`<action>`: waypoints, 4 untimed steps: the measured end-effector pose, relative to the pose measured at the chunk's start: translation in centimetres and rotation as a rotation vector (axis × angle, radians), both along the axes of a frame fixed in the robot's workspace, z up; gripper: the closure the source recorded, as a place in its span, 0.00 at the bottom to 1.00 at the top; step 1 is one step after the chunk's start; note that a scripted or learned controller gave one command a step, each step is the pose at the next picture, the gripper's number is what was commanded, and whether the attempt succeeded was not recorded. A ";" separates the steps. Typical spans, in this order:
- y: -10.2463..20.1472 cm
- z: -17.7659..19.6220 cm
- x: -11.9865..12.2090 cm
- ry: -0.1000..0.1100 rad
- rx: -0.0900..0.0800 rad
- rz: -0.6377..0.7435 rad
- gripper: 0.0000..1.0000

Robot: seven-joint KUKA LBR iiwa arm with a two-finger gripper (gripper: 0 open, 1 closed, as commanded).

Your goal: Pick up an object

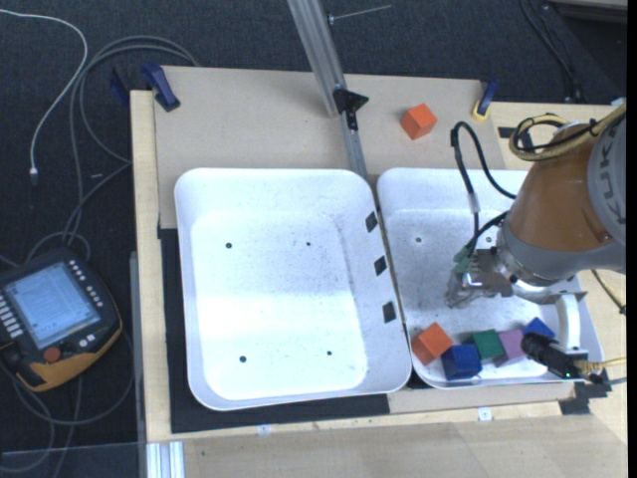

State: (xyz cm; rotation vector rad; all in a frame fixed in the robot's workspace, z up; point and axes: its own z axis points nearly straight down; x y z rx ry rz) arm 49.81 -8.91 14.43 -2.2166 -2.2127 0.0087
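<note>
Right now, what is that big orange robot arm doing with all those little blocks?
The robot arm's gripper is down inside the right bin, just above a bunch of blocks along the near edge: an orange block, a blue block, a green block and a purple block. It is trying to pick one up, but nothing shows between its fingers. Another orange cube sits on the bench behind the bins.

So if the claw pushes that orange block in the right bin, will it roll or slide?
The orange block looks flat-faced and cube-like, so it would likely slide, not roll. It appears rigid and probably light. A blue block sits against it near the bin's front wall, so a push that way may jam it.
</note>
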 end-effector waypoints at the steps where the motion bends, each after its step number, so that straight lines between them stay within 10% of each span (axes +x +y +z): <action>1: 8.9 5.8 6.3 -0.019 0.001 0.013 1.00; 3: 8.4 7.7 6.1 -0.015 -0.002 0.007 1.00; 4: 13.2 5.4 9.7 -0.012 -0.001 0.008 1.00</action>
